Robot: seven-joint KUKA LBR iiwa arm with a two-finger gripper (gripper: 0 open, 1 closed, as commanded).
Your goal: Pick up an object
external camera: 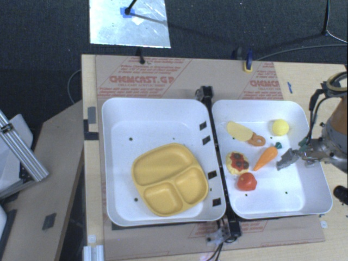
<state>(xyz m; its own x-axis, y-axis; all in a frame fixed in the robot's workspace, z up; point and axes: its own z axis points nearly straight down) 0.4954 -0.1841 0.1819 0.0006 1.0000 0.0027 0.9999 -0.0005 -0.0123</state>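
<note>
One tool (285,160), at the end of the grey arm reaching in from the right, hangs low over the right bin (304,200); whether it stands wide or narrow I cannot tell, since its tip is a small dark blur, and nothing shows held in it.

Just to its left lies the toy carrot (266,158), slanted with its thick end toward the tool and close to touching it. This looks like the likeliest thing to take. To do the step well, I judge the tool should settle across the carrot's narrow width, not along its length, and centre on the thicker half so the tapered body does not squirt out as it closes.

Farther out, a red tomato-like toy (246,181) sits below and left of the carrot, with a small round pizza-like piece (237,162) beside it. Above are a pale yellow slice with a brown ring (244,133) and a yellow ball (280,127) near the bin's far wall.

The left bin (125,118) holds a yellow divided plate (170,179), well apart from the tool. Both bins rest on the desk (163,75).
</note>
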